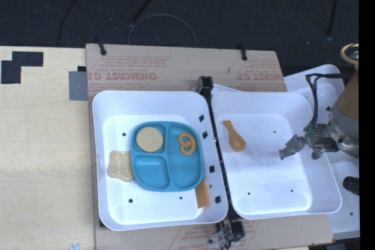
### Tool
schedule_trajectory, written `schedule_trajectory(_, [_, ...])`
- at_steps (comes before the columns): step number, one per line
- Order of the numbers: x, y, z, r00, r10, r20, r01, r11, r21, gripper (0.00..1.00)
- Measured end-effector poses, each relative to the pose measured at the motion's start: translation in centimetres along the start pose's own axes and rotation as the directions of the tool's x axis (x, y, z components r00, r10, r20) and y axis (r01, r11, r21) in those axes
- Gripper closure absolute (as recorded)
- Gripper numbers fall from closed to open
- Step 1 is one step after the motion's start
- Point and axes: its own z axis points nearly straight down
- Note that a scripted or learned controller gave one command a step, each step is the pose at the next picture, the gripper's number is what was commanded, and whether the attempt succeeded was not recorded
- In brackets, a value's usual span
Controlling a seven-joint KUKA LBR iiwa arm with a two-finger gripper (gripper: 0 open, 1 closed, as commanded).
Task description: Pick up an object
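A small tan wooden spoon lies in the right bin, near its left wall. My gripper hovers over the right side of that bin, well to the right of the spoon. Its fingers are open and nothing is between them. In the left bin sits a blue divided plate. The plate holds a round tan biscuit and a pretzel.
A pale bread slice lies left of the plate. A brown stick lies by the plate's lower right corner. Black clips join the bins along the middle divider. Cardboard lies under both bins.
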Motion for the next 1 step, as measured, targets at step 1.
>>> schedule_trajectory(1, [-0.02,0.27,-0.61,1.0,-0.002,0.002,0.002,1.0,-0.011,0.0])
